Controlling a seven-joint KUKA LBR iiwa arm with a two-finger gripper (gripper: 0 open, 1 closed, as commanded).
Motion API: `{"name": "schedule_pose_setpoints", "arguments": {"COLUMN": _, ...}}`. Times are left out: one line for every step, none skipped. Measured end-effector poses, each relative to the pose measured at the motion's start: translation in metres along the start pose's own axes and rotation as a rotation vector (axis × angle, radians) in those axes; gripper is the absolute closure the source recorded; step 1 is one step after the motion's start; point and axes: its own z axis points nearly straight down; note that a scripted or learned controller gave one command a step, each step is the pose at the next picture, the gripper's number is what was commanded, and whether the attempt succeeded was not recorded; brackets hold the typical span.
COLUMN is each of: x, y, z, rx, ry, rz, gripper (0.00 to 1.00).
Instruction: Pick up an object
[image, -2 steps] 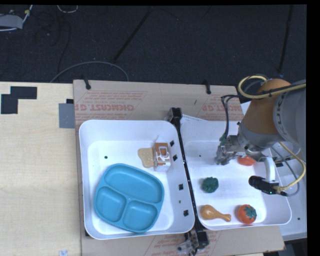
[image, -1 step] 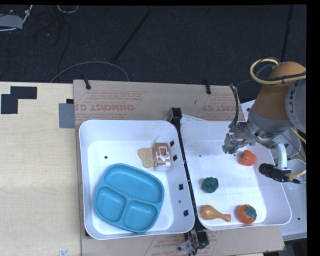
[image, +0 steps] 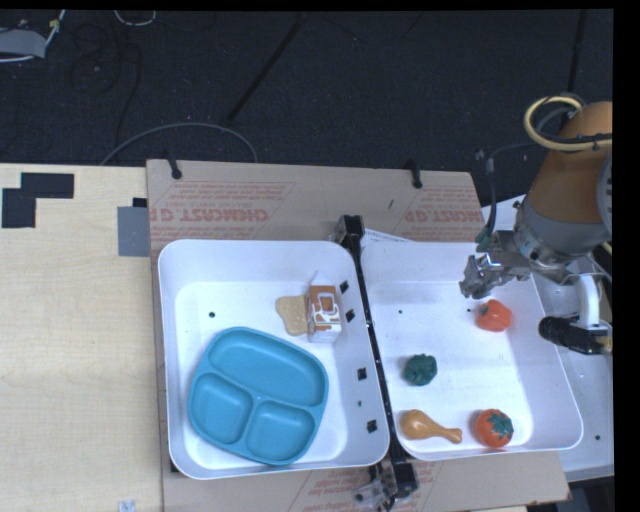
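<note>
The left bin (image: 180, 300) held the largest item, a blue divided plate (image: 258, 395), with a small printed carton (image: 323, 312) and a tan flat piece (image: 293, 315) touching each other just beyond it. The right bin (image: 545, 400) held four small toy foods: a dark green broccoli-like piece (image: 420, 369), a tan drumstick shape (image: 430, 428), a red tomato (image: 493, 427) and a smaller red-orange fruit (image: 493, 317).

The gripper (image: 481, 279) stood at the far right of the right bin, just beside and above the red-orange fruit, apparently the intended object. Whether the pincer was spread or pressed together could not be told.

Judgement: the fruit looked light, rigid and smooth, rounded enough to roll or slip. A hold across its widest middle, fingers squarely opposed, was advised.
</note>
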Motion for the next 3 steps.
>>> {"name": "schedule_pose_setpoints", "arguments": {"x": -0.007, "y": -0.008, "z": -0.05, "rx": -0.001, "ry": -0.001, "rz": 0.002, "gripper": 1.0}}
{"name": "schedule_pose_setpoints", "arguments": {"x": -0.008, "y": -0.008, "z": -0.08, "rx": 0.002, "ry": 0.0, "rz": -0.002, "gripper": 1.0}}
{"name": "schedule_pose_setpoints", "arguments": {"x": 0.049, "y": 0.006, "z": -0.072, "rx": 0.004, "ry": 0.001, "rz": -0.005, "gripper": 1.0}}
